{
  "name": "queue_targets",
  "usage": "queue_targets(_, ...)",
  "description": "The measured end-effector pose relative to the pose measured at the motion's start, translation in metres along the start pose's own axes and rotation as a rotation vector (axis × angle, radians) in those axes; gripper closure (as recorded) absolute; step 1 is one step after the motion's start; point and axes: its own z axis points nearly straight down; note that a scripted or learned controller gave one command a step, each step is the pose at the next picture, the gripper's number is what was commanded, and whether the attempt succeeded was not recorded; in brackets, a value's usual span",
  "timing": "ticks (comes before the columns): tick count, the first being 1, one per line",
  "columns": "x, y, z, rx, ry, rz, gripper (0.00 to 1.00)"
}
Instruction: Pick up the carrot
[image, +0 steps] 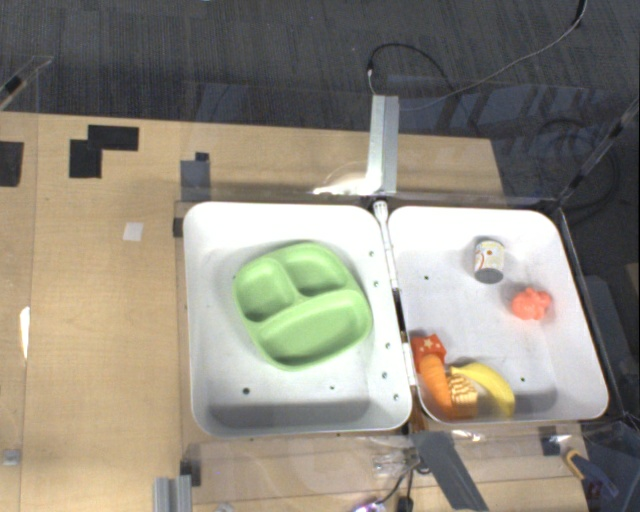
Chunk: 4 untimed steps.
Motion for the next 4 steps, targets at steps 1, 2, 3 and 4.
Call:
queue_targets(1,0.0,0.002,-0.012,-0.007,-0.004,-0.007,1.0)
queue_targets(2,0.001,0.004,-0.024,-0.013,-0.008,-0.015,1.0)
queue_targets(3,0.001,0.006,-0.037,-0.02,-0.012,-0.022,1.0)
queue_targets(4,0.002,0.008,-0.049,-0.026,-0.016,-0.029,1.0)
